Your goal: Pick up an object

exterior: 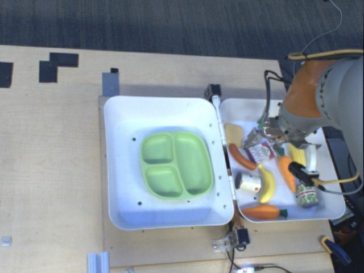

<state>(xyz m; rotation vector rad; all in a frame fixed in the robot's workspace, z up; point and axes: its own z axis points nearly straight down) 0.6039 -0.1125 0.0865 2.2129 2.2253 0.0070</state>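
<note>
My gripper (254, 139) hangs low over the upper left part of the right bin (335, 209), reaching in from the right. Just under and beside it lies a small red and white packet (264, 152). A red-orange chili-shaped piece (241, 157) lies to its lower left, and a beige piece (232, 132) to its upper left. Farther toward the front are a yellow banana (267, 185), a white cylinder (248, 182) and an orange carrot (263, 212). I see nothing lifted by the gripper.
The left bin (119, 152) holds a green divided plate (177, 164). On the right bin's right side lie a second orange carrot (286, 173), a yellow corn-like piece (297, 152) and a small can with a green and red label (307, 197). The arm covers the bin's upper right.
</note>
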